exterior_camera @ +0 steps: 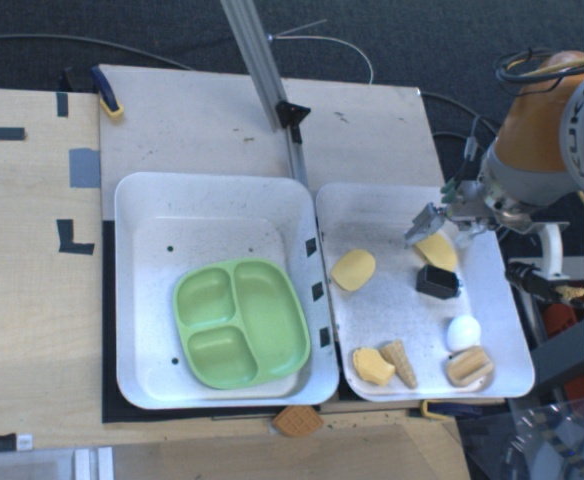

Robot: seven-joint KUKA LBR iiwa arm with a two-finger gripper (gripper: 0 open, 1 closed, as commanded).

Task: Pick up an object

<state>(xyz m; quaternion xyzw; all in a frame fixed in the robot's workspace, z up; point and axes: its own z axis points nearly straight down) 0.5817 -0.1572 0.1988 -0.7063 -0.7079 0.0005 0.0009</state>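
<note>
The right bin holds several small items. A yellow wedge lies at its right side, with a black block just in front of it. My gripper hangs over the wedge's far edge, its fingers spread apart with nothing between them. A round yellow piece lies mid-bin. Along the front edge are a yellow lump, a waffle cone, a white egg and a bread roll.
The left bin holds a green divided plate. A brown cookie lies on the bench just in front of the bins. A slanted metal pole rises behind the bins' shared wall.
</note>
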